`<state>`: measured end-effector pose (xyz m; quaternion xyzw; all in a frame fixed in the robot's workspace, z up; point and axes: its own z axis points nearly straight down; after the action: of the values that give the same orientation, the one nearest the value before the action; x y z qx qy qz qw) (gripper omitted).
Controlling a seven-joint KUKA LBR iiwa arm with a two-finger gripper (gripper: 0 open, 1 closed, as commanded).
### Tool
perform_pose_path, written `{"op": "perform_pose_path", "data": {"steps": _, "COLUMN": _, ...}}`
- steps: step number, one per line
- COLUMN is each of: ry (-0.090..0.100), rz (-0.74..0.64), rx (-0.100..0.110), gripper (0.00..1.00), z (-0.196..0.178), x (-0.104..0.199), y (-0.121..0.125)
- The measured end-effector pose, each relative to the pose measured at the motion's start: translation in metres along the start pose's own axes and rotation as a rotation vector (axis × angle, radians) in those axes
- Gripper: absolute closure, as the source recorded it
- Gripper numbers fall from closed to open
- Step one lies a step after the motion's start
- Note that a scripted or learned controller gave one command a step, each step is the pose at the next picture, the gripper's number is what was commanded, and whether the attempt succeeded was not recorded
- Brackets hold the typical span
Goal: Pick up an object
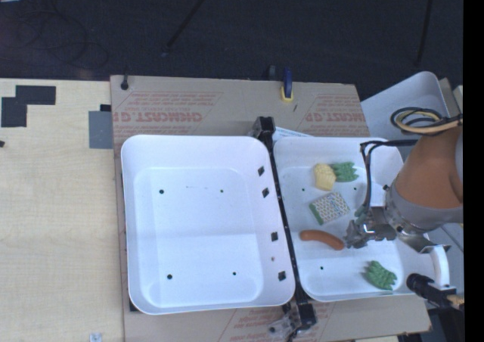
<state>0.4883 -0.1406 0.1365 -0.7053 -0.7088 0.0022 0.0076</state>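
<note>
Here the sausage (322, 239) lies lengthwise left-right, claw (357, 236) at its right end

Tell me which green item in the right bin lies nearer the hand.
The green piece near the bin's front edge, just below the hand. The other green one sits farther back, beside the yellow piece.

This looks like a robotics lab set up for testing. Two shallow white bins, a left bin (198, 223) and a right bin (340, 280), sit on a printed cardboard sheet (227, 110) laid over a pale wood tabletop (53, 219). Loose black cables (45, 0) trail across the dark floor behind, and a grey arm (427, 181) with an orange band reaches in over small toy objects.
</note>
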Motion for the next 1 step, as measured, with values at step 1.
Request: {"op": "perform_pose_path", "data": {"steps": 1, "ry": -0.005, "rz": 0.008, "rx": -0.008, "gripper": 1.0, "z": -0.0167, "x": -0.0055, "y": 0.0013}}
